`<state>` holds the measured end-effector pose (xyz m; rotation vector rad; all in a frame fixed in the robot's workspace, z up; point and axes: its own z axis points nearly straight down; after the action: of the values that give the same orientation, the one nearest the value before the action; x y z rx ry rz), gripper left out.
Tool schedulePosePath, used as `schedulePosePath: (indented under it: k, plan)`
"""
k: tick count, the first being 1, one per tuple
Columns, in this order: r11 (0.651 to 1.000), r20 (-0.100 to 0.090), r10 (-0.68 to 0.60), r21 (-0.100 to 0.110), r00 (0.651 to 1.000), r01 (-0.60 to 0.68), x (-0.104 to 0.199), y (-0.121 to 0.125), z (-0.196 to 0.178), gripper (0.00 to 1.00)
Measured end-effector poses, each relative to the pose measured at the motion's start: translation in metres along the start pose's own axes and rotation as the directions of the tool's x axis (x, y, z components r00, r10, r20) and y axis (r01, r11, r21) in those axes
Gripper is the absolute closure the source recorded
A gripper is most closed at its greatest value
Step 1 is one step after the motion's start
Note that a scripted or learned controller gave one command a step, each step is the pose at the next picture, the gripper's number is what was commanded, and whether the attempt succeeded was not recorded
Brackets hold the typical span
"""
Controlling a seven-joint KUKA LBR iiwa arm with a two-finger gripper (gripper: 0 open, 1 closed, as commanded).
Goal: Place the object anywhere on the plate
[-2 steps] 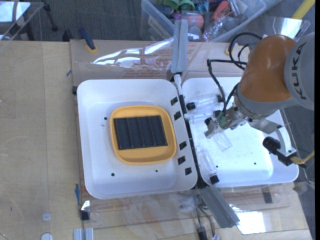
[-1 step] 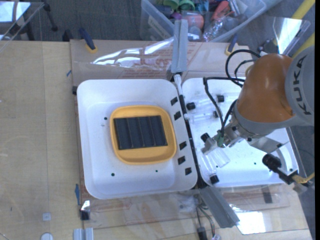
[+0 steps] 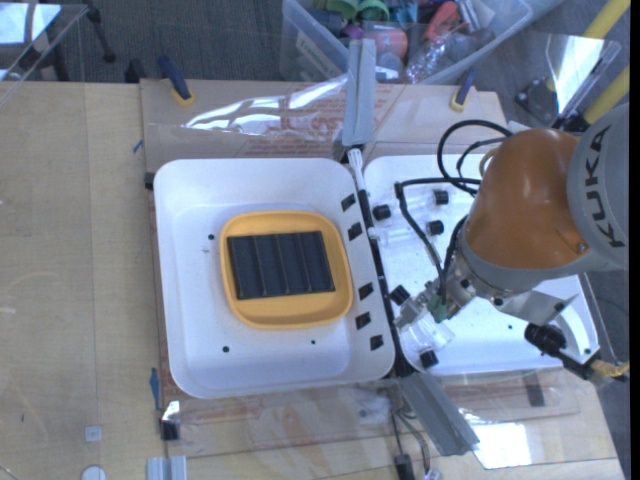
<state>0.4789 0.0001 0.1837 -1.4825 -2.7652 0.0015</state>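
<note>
Plate (image 3: pixel 286 309), yellow-rimmed with a dark ribbed centre, lies flat in the middle of the left bin (image 3: pixel 190 268), its long axis running nine to three o'clock. Hand (image 3: pixel 428 308) sits low in the right bin (image 3: pixel 500 333), against the divider, with a small clear-and-green object (image 3: pixel 438 306) at its tip; whether the hand grips the object, or stands open or closed, cannot be told under the wrist. Plate lies toward nine o'clock from the hand, across the divider and its black clips. White bin floor rings the plate on all sides, leaving open room on the counter's left bin for a drop.
</note>
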Motion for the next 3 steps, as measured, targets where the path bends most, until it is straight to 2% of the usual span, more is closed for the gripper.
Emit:
schedulePosePath:
  k: [1,2,3]
  plan:
    - [0.994,0.004,-0.11,-0.004,0.994,0.11,-0.018,0.06,-0.001,1.0]
    - [0.988,0.001,-0.152,-0.001,0.988,0.152,0.039,0.041,-0.013,1.0]
    - [0.987,0.004,-0.161,-0.004,0.987,0.161,0.009,0.117,-0.011,1.0]
